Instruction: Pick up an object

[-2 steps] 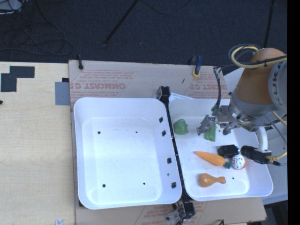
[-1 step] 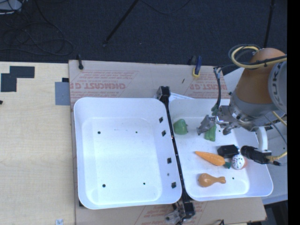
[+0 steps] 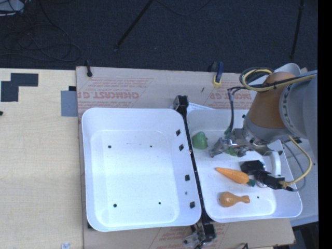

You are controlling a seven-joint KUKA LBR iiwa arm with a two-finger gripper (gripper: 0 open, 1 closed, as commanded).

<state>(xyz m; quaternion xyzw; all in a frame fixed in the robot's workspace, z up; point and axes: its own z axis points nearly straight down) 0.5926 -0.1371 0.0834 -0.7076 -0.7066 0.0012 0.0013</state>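
Right bin (image 3: 290, 211) holds three loose objects. Green object (image 3: 199, 140), small and rounded, sits near the bin's left wall, just beside the black divider (image 3: 188, 154) where the two bins meet. Orange carrot (image 3: 232, 175) lies flat mid-bin, pointed tip toward the left, thick end to the right with a bit of green at that end. Tan drumstick-shaped piece (image 3: 232, 199) lies below the carrot, near the bin's front edge, fat end left, thin end right. The carrot and the tan piece are near each other but apart; the green object is well apart from both.

Hand (image 3: 222, 147) is down in the right bin, between the green object and the carrot, metallic tips pointing left toward the green object. It sits near the green object, contact not clear. Nothing visible between its tips; cannot tell whether it is spread or closed, too small and blurred.

The grey arm (image 3: 301, 108) with its orange band (image 3: 270, 105) reaches in from the right and covers the bin's upper right part. Black cables and a black connector (image 3: 252, 166) hang just right of the carrot's thick end, crowding it.

Left bin (image 3: 91, 139) is white with small dark dots on its floor. Both bins rest on cardboard (image 3: 129, 90) with red print, on a light wood desk (image 3: 36, 160). A blue-yellow clamp (image 3: 218, 74) grips the cardboard's far edge.
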